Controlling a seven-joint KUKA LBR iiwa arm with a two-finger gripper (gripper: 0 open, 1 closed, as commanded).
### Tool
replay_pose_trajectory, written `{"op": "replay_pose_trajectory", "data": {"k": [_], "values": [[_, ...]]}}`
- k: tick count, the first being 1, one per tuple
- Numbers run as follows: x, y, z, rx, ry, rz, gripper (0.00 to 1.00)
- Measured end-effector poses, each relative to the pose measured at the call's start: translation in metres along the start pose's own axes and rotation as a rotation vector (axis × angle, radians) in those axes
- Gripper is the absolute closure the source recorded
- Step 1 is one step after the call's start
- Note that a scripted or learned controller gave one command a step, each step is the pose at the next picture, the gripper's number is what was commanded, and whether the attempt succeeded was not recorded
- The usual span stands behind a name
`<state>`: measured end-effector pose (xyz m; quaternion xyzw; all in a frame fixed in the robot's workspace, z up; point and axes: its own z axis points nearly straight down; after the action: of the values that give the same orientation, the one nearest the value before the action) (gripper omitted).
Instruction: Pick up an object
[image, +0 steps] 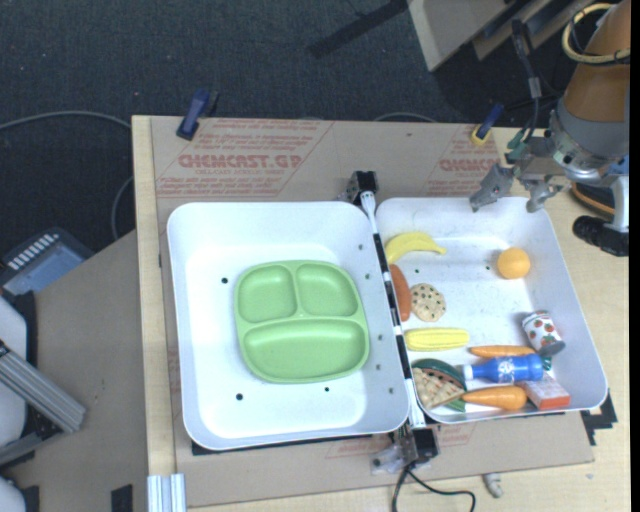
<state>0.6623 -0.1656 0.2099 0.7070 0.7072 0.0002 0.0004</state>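
Note:
My gripper (514, 194) hangs above the far edge of the right bin (570, 300), fingers spread open with nothing between them. Below it and a little nearer lies an orange ball (513, 263). A banana (413, 245) rests at the bin's far left, with a red sausage (400, 292) and a cookie (427, 301) beside it. A yellow corn piece (434, 340), a carrot (500, 352), a blue bottle (508, 371), a small patterned can (540, 331), a pizza slice (438, 383) and another carrot (493, 398) crowd the near end.
The left bin (200, 300) holds a green divided plate (300, 321). A black divider clip (362, 186) sits between the bins at the far side. Blue clamps (195, 114) hold the cardboard base.

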Motion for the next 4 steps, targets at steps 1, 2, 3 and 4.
{"op": "replay_pose_trajectory", "data": {"k": [1, 2, 3, 4], "values": [[-0.059, -0.016, 0.024, 0.003, -0.001, 0.001, 0.00], [-0.048, -0.023, 0.126, 0.004, 0.007, -0.003, 0.00], [-0.010, -0.072, 0.125, 0.002, 0.001, 0.000, 0.00], [-0.010, -0.070, 0.113, -0.005, 0.000, 0.000, 1.00]]}}
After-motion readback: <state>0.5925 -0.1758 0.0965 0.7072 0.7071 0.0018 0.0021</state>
